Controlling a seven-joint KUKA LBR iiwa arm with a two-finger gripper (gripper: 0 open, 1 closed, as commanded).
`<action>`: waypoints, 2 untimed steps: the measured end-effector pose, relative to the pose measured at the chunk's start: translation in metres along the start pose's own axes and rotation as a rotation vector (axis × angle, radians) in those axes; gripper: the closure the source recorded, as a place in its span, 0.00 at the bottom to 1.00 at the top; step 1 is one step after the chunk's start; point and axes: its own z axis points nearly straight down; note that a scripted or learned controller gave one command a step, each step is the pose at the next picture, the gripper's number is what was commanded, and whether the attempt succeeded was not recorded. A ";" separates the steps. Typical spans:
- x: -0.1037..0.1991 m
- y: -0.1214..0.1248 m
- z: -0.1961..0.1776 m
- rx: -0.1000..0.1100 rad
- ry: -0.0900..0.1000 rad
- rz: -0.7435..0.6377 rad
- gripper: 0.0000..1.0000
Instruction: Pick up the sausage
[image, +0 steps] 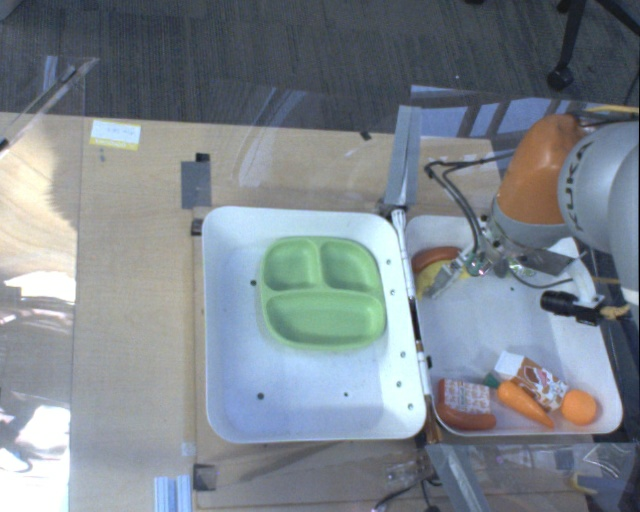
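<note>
The gripper (462, 268) is seen open and empty near the right bin's far-left corner, while the sausage (467, 419) lies crowded against the carrot (520, 402) at the near wall, so a mistaken grasp is judged likely.

Setting: robotics laboratory work cell.

I operate at a pale wooden bench (120, 330) on which two shallow white bins sit side by side, the left bin (300, 400) and the right bin (470, 330), separated by a grey metal bracket (402, 160). Clear shield panels (60, 90) stand at the bench edges, and a yellow label (115, 133) is stuck to the bench top. The floor is dark grey carpet (250, 40), with the wheeled foot of an office chair (562, 72) on it. My grey and orange industrial arm (560, 180) carries exposed black cabling (455, 190).
</note>
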 end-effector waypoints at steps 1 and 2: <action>-0.019 0.024 -0.001 0.038 0.033 0.050 0.00; -0.022 0.025 -0.001 0.039 0.041 0.088 0.00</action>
